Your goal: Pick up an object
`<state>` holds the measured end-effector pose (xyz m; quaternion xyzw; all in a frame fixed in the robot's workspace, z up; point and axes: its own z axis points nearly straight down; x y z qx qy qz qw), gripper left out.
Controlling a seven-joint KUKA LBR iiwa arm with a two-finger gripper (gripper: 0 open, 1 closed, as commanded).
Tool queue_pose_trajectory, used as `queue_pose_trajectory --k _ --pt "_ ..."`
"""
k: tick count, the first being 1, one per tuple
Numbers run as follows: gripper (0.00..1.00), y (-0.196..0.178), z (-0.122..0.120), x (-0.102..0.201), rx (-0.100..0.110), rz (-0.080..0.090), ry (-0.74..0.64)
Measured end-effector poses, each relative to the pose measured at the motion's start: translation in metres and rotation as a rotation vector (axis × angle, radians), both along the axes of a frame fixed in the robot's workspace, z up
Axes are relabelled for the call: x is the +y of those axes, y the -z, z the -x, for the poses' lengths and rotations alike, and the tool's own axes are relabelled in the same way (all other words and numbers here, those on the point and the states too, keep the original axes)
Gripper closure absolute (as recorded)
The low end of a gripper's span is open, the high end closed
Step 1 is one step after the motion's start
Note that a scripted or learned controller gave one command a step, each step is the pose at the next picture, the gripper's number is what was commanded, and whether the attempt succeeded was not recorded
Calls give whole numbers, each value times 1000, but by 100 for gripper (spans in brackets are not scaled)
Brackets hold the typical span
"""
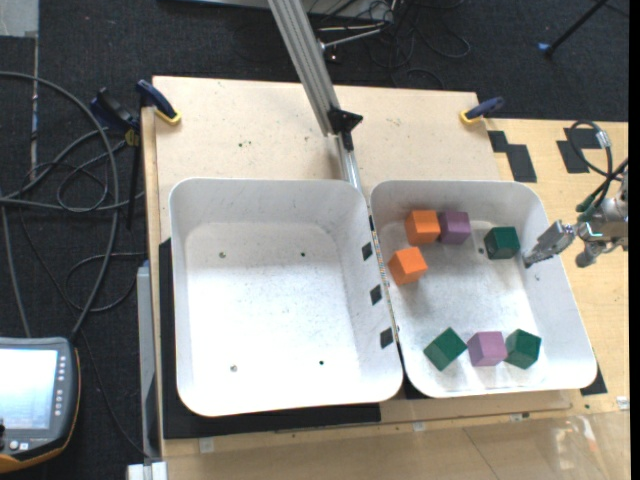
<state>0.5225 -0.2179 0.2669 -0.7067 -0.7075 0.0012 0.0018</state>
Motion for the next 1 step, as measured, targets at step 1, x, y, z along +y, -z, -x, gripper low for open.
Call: queue_pose_trajectory --k 1 --pt "0 -2 -1 0 -4 1 -1"
